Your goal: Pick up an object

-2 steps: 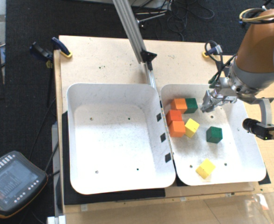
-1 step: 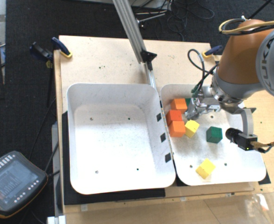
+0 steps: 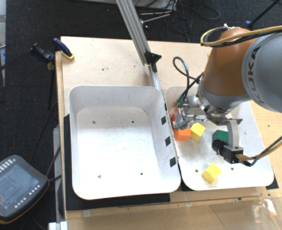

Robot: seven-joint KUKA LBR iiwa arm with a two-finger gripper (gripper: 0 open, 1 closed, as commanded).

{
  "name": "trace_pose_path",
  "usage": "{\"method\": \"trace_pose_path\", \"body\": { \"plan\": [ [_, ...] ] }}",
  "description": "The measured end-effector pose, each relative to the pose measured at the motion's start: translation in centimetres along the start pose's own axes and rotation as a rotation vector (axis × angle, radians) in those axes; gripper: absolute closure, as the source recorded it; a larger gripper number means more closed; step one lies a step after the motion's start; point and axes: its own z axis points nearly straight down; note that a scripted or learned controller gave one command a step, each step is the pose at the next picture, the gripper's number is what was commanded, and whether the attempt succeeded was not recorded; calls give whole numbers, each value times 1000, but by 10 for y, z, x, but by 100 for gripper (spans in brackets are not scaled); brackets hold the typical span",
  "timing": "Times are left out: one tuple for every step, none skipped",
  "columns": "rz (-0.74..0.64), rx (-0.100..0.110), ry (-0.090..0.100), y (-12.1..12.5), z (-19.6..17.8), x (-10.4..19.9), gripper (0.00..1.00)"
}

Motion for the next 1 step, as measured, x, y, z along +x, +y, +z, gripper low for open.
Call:
{"method": "trace_pose_path", "body": {
  "plan": [
    [-1, -1, 0, -17, -6, 53, 100]
  ]
}}
